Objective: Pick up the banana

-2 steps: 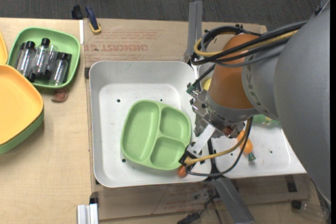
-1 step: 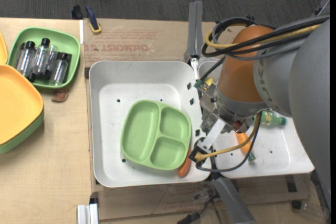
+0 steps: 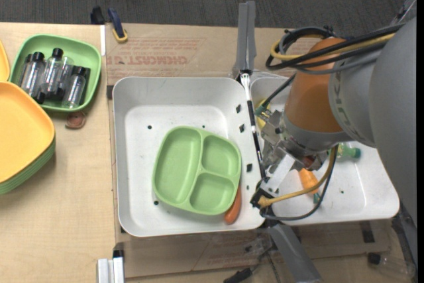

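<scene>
Arm [image 3: 371, 89] overhangs right bin [image 3: 371, 205] (green plate [image 3: 197, 171] left).

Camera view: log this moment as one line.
arm: over right bin | left bin: green divided plate, orange item at its lower-right edge | right bin: orange piece, green item beside arm

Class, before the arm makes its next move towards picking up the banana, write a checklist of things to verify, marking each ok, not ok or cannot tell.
1. Banana's place known: cannot tell; the grey arm with orange band covers much of the right white bin.
2. Arm over a bin: ok, the right one.
3. Green divided plastic plate flat in the left white bin: ok.
4. Orange-red stick-shaped item off the plate: ok, on the bin floor at its rim.
5. Small orange piece in the right bin identified: cannot tell.
</scene>
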Tool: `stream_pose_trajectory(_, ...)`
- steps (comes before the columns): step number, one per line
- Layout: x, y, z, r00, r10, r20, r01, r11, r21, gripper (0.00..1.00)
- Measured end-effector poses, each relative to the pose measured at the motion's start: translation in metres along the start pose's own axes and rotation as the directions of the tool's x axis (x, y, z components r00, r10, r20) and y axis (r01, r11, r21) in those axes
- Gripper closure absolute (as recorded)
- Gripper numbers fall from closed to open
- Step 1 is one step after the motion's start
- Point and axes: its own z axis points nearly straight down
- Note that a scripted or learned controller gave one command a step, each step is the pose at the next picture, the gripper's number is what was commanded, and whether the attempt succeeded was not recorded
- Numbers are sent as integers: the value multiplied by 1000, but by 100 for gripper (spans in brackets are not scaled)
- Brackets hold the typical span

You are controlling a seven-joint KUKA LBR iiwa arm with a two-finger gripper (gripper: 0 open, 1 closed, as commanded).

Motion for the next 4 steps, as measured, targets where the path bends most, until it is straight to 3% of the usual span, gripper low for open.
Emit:
stream_pose_trajectory(1,-5,4,3,999,-50,-2,50,999,-1,100)
stream_pose_trajectory(2,1,0,-53,995,-99,0,99,995,-2,100)
stream_pose_trajectory(3,43,-39,56,987,-161,2,161,987,1,100)
stream_pose_trajectory(4,-2,2,10,918,-396,-1,396,918,-3,100)
